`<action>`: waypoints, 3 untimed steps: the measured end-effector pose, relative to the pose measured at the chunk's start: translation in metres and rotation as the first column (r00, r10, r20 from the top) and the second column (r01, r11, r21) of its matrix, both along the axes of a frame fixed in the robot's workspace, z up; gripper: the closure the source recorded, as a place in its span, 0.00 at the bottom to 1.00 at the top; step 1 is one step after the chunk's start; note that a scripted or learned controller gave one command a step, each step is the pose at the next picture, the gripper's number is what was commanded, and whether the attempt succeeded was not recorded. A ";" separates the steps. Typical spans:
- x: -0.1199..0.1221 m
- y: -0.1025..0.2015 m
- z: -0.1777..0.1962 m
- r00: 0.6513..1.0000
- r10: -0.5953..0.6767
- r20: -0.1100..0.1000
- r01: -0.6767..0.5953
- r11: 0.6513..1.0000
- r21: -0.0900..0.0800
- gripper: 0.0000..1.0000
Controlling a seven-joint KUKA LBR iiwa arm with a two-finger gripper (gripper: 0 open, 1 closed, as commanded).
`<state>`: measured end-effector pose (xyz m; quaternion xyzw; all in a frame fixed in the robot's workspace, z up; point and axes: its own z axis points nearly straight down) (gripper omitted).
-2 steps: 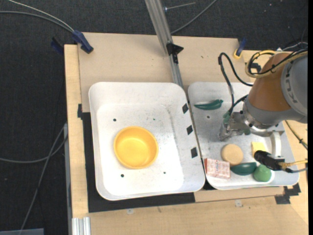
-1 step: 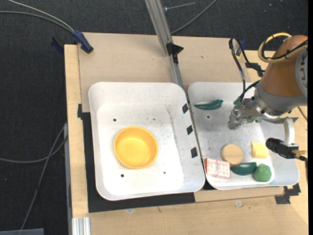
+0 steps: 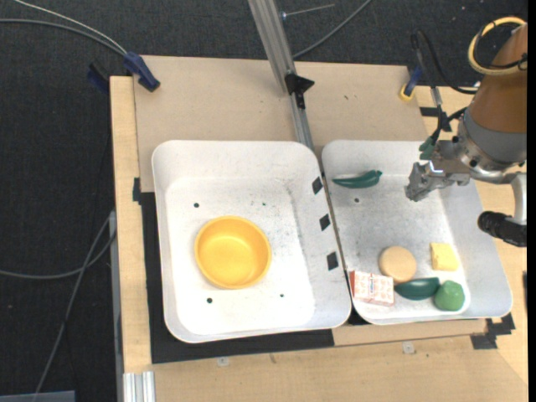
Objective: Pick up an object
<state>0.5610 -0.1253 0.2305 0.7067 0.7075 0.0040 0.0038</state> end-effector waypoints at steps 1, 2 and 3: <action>0.001 0.000 0.019 1.000 0.000 -0.005 -0.001 1.000 -0.001 1.00; -0.010 0.060 0.023 1.000 0.006 -0.019 -0.006 1.000 0.007 1.00; -0.013 0.117 0.029 1.000 0.005 -0.018 -0.005 1.000 0.005 1.00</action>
